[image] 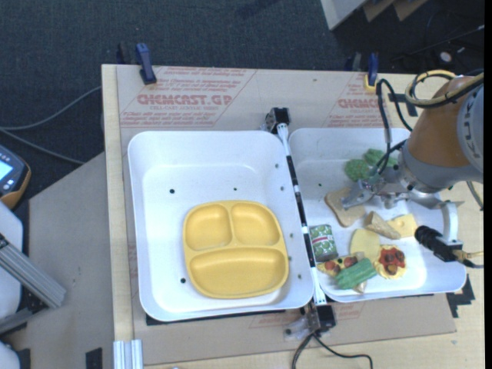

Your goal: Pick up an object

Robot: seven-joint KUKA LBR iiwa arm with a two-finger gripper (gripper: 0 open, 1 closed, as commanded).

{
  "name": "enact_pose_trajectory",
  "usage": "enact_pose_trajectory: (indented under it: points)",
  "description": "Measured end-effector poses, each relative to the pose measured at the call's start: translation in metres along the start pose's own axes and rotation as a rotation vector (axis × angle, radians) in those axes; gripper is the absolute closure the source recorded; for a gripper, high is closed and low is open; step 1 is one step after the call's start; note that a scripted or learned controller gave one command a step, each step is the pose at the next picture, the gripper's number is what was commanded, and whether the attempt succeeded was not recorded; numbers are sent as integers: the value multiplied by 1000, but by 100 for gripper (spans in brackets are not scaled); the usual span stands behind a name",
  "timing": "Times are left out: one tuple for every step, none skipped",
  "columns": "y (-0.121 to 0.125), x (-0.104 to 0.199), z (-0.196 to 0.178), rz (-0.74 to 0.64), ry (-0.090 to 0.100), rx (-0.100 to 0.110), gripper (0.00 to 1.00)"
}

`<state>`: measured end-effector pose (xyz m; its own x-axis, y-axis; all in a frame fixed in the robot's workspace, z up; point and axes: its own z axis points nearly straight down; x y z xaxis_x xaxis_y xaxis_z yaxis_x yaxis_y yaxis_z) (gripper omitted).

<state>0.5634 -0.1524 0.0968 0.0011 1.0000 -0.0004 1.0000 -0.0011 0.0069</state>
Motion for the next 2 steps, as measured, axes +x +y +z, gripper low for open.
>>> enact_pose_trajectory:
  points:
    - [8,55,13,-6,3,9,0]
    - [-12,59,12,0,2,11,0]
